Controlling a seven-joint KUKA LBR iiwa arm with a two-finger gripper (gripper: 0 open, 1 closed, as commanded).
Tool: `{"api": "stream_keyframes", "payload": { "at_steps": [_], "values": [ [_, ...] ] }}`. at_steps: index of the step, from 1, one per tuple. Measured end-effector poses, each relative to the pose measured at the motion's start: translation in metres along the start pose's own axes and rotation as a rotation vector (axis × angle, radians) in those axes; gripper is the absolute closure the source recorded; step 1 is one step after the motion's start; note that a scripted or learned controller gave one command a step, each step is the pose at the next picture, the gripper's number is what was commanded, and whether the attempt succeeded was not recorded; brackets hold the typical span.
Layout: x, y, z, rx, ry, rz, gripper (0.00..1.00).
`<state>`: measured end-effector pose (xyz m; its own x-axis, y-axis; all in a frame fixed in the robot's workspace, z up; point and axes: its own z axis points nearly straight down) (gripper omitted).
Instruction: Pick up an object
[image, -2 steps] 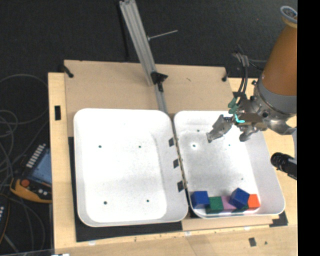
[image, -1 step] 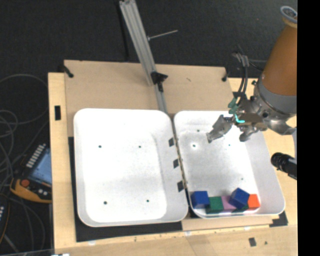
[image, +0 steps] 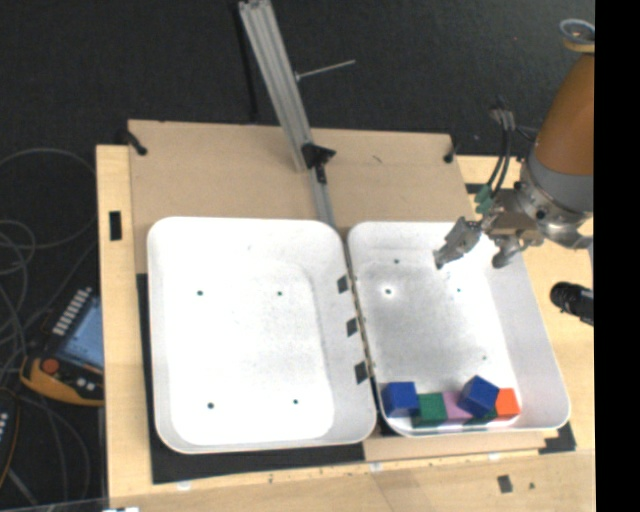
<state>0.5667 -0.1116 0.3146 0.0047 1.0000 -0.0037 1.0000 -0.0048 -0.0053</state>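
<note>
Right bin (image: 430, 320) near edge, two blue blocks (image: 400, 396) (image: 481, 394), one green block (image: 431, 407), one purple block (image: 457, 408), one orange block (image: 508, 402), pincer (image: 470, 258) released over far edge

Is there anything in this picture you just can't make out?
1. Purple block, camera view: mostly hidden behind the green block and the right blue block; shape unclear.
2. Handheld device: partly cut off by the left edge; screen too small to read.
3. Gripper: its height above the right bin cannot be judged from this slanted view.
</note>
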Motion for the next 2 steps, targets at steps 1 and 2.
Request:
{"api": "stream_keyframes", "payload": {
  "at_steps": [1,2],
  "values": [
    [0.023,-0.061,0.1,0.004,0.005,-0.004,0.0],
    [-0.006,-0.082,-0.03,-0.017,0.0,-0.004,0.0]
  ]
}}
